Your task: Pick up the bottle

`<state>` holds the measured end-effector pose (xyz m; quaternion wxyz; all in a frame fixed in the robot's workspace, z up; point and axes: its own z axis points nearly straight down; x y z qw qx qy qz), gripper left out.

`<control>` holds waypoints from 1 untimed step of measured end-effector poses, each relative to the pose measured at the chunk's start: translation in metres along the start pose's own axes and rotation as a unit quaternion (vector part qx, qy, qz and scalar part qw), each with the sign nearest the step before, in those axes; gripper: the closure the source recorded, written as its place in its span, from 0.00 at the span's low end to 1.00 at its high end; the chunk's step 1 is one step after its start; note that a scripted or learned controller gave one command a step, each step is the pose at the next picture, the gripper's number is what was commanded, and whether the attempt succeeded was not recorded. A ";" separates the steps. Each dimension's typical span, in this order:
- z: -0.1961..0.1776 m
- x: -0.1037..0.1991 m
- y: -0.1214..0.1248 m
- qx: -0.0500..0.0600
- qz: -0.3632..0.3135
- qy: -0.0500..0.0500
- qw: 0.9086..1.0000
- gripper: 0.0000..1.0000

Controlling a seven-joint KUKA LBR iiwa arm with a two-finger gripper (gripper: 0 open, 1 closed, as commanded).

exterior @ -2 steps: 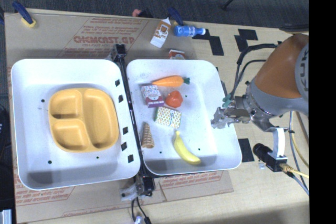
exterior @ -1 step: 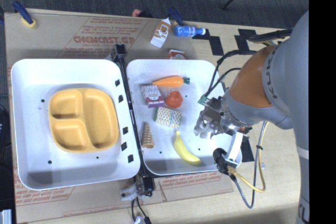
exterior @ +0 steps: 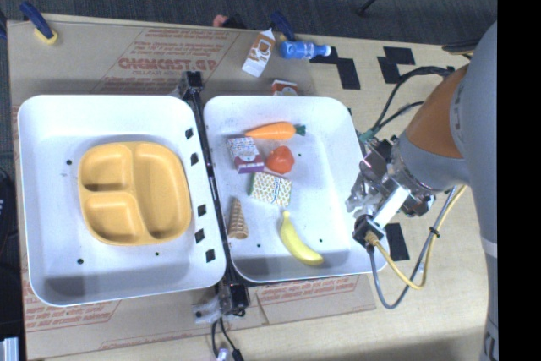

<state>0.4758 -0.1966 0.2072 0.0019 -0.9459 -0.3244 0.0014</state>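
Camera view: "CHEMCAST" cardboard [exterior: 165, 63] beneath bins.

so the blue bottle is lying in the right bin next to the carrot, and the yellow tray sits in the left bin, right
Not quite. The camera view shows the blue bottle lying on the bench beyond the right bin, outside it, not next to the carrot. The rest holds: the carrot is in the right bin and the yellow tray sits in the left bin.
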 end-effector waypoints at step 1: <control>0.017 -0.006 0.008 0.001 0.109 0.000 0.994 1.00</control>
